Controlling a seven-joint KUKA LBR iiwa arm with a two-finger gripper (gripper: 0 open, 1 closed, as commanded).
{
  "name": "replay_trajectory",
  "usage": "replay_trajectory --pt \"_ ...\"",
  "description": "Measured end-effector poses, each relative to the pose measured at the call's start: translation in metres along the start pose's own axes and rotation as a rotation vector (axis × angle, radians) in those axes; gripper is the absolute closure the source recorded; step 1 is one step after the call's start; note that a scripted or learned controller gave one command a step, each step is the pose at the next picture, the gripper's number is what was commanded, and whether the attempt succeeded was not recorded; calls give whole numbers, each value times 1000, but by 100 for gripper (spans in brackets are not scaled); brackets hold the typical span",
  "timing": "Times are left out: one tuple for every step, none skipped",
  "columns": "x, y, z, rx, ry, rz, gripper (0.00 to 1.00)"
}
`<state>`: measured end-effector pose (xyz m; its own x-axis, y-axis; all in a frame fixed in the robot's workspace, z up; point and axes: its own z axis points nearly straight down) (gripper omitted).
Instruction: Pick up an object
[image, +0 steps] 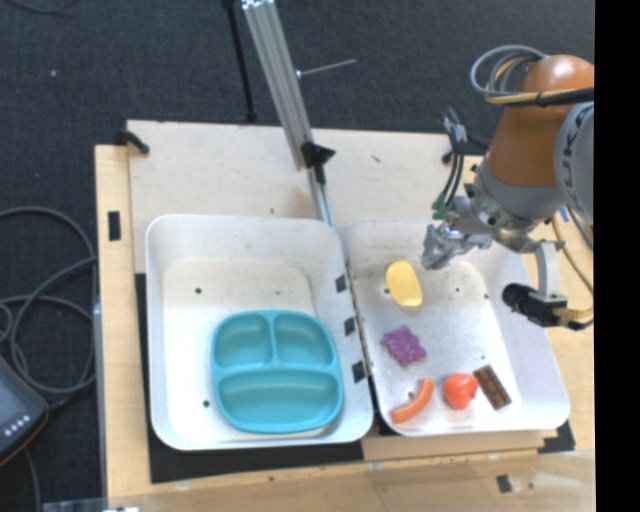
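Tool above right bin, nothing picked yet

Approach step, by my read: the tool (437, 250) hangs over the upper part of the right bin (520, 345), just beside the yellow object (404, 284) and up-right of it. Nothing visible between the tips; whether they are spread or closed, cannot tell, too small and dark against the wrist.

Candidates all lie in the right bin. Yellow object nearest the tool, upper left of the bin floor. Purple object (404, 346) below it, near mid-bin. Along the bottom edge: orange carrot-like piece (413, 401), red-orange round object (459, 390) and brown bar (492, 387), close together, the round one and the bar nearly touching. Left bin (180, 300) holds a teal divided tray (276, 372), well apart from the tool.

Next move, judged: yellow object is the likely target; tool would need to shift down-left to sit over it, then drop with the tips either side. Rounded shape could slip out if the grip is off-centre.

Arm pose: arm (530, 130) enters from the right, orange band high, wrist angled down and to the left toward the bin, cables looped above it. The counter (220, 170) behind the bins is bare board.
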<state>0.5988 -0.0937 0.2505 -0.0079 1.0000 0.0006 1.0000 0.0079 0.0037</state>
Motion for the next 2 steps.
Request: replay_trajectory --pt "48 22 -8 0 1 0 100" --pt "93 46 -13 1 0 1 100"
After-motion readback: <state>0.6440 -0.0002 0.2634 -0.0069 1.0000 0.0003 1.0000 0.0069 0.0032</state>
